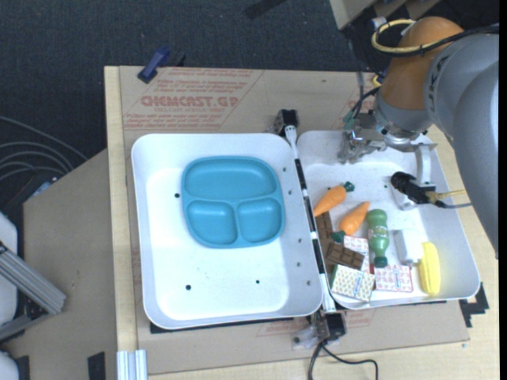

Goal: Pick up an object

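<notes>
Two white bins on the bench.

Left bin: one blue plate with three compartments.

Right bin: two orange carrots, one near the dividing rim and a second just beside it. One green bottle. One yellow piece by the right wall. Two brown chocolate bars. Two patterned packets at the near edge. All of this is clustered in the bin's near half.

Gripper hangs over the far left corner of the right bin, apart from the carrots. Cannot tell how far open it is. Nothing seen in its grasp.
</notes>
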Controlling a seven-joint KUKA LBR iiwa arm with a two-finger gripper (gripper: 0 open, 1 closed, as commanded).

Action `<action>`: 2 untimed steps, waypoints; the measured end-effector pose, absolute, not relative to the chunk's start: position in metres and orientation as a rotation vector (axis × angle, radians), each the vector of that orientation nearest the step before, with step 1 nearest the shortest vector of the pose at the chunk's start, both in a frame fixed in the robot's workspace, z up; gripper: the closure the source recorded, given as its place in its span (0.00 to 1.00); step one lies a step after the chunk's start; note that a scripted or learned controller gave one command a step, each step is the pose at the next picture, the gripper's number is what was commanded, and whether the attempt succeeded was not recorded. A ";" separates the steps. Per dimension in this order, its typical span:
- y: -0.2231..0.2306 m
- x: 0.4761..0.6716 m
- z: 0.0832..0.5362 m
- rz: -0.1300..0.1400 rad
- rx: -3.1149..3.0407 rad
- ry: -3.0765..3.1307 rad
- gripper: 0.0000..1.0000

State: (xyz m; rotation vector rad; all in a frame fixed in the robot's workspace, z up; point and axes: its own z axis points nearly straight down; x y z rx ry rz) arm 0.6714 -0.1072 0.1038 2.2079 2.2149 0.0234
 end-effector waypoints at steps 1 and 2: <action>-0.107 0.671 0.103 0.023 2.209 2.215 0.00; -0.091 0.644 0.084 -0.003 2.223 2.225 0.00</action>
